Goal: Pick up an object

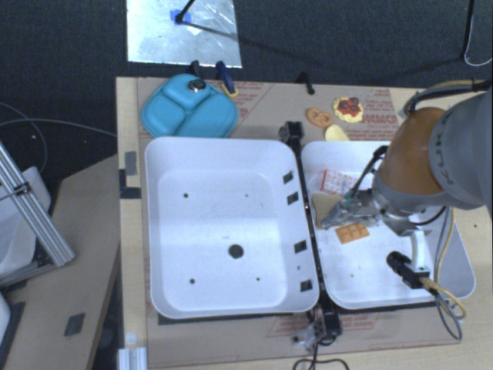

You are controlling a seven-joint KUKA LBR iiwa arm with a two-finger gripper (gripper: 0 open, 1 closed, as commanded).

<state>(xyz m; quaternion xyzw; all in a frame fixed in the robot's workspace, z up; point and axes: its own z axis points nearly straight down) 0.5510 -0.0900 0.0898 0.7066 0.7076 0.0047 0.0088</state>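
the gripper [333, 216] hangs low in the right bin [462, 262], just beside an orange waffle piece [353, 233]; whether its fingers are open or closed, cannot tell

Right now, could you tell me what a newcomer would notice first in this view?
The big grey arm with its orange band reaches in from the right over the right bin, its gripper low near an orange waffle-like piece and a small printed card. The left bin takes up the middle. Behind it on the bench lies a bright blue divided plate.
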